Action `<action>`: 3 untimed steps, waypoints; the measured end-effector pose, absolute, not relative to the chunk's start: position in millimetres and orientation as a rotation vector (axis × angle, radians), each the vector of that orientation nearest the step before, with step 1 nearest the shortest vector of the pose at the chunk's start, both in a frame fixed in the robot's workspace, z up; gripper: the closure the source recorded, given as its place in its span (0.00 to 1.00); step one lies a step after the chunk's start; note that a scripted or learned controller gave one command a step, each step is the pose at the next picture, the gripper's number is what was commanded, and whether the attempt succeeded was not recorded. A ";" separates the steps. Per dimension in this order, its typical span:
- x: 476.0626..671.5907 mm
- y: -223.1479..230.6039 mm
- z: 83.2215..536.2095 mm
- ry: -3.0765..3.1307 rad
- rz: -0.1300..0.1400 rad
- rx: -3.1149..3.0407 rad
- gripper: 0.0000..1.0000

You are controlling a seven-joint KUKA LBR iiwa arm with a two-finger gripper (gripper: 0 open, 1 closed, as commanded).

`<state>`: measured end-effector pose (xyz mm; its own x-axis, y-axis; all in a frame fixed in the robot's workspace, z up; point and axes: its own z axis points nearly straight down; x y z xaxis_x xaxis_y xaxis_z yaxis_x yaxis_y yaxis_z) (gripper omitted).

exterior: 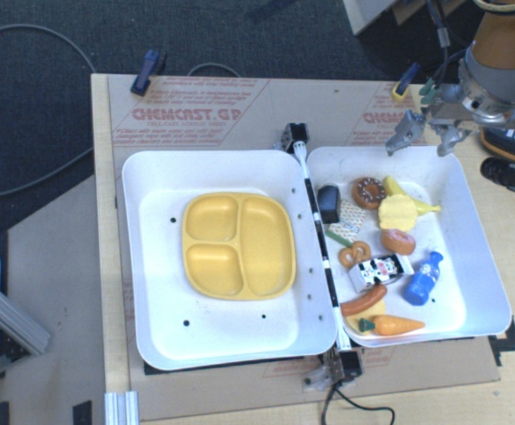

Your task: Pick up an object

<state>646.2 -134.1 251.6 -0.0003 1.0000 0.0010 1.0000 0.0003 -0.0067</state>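
Camera view | pincer spread, seemingly unladen, over right bin's far rim; toys well below

yellow plate, toys, open fingers

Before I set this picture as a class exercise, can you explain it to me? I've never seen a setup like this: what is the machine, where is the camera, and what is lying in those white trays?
The photo comes from one fixed camera above a bench, looking down at a slant. The machine at top right is a robot arm; its two-finger gripper hangs open above the far rim of the right bin, holding nothing. The left bin holds a yellow divided plate. The right bin holds small toys: a chocolate donut, a yellow squash-like piece, a pretzel, a blue bottle, a sausage, a carrot and a black object.
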 end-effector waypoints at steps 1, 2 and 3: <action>625.9 -125.1 93.9 -2.221 -0.002 -2.224 0.00; 666.5 -93.6 81.1 -2.222 0.002 -2.220 0.00; 666.1 -93.9 86.9 -2.221 0.006 -2.218 1.00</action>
<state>666.1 -93.9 86.9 -0.0015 1.0000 -0.0009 1.0000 0.0015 -0.0049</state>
